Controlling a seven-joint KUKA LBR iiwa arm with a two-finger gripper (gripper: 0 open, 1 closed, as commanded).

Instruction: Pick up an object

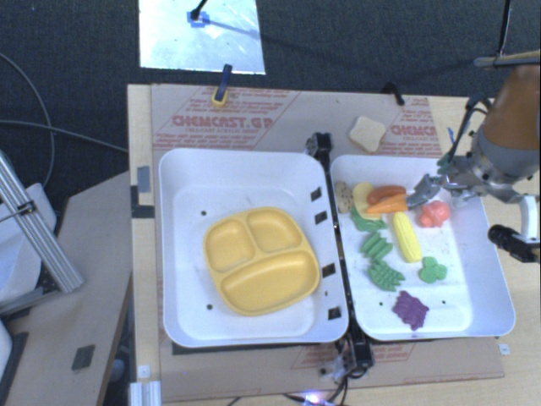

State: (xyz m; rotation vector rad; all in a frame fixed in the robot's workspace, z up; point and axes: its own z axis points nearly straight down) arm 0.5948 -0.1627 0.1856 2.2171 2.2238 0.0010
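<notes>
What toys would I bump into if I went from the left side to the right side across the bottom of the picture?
Yellow tray → green pea pod → yellow corn → green broccoli. The purple grapes overlap the corn's place, so I left them out of the order.

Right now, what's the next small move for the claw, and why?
Probably a short drop onto the carrot. The claw sits at the carrot's right end in the right bin, and nothing shows between its tips, so nothing is picked up yet.

The arm (511, 125) runs off the right edge — its gripper (423, 194) hides the carrot's (387, 200) right end.
</notes>
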